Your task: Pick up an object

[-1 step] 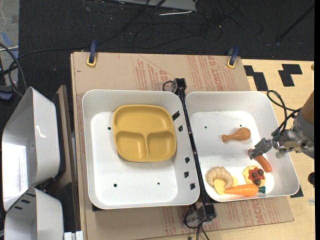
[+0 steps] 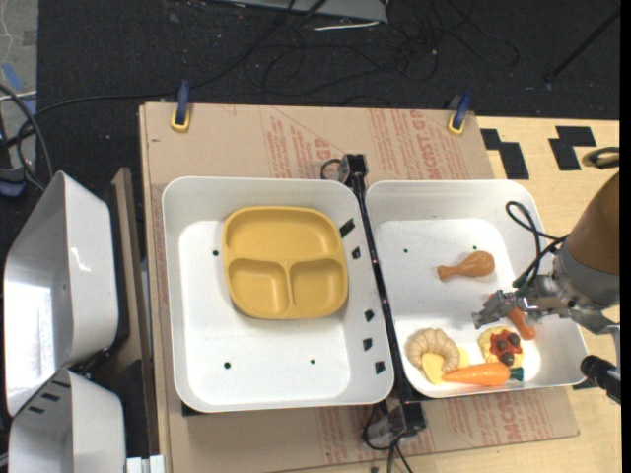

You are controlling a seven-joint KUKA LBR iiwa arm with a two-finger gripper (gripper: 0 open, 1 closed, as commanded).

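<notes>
The desk [image 2: 414,146] is a brown board that carries two white bins side by side. The left bin [image 2: 197,363] holds a yellow tray [image 2: 286,261] with three compartments, lying flat in the bin's upper middle. The right bin [image 2: 434,215] touches the left bin along a shared inner edge, and all the small food items lie in it.

The arm [image 2: 596,249] comes in over the right bin's right rim, its orange band at the edge of view and grey wrist below it. The end effector [image 2: 490,313] hangs low inside the right bin, right of centre; whether it is released or clenched I cannot tell, since its tip is dark and small here.

In the right bin, a drumstick [image 2: 467,266] lies near the middle, just up and left of the end effector and apart from it. A croissant [image 2: 432,344] sits by the bin's lower edge, left of a carrot [image 2: 476,372] that lies along that edge. A pastry with dark berries [image 2: 506,343] rests just above the carrot, directly below the end effector. A small orange piece [image 2: 522,324] sits just beside the end effector.
</notes>
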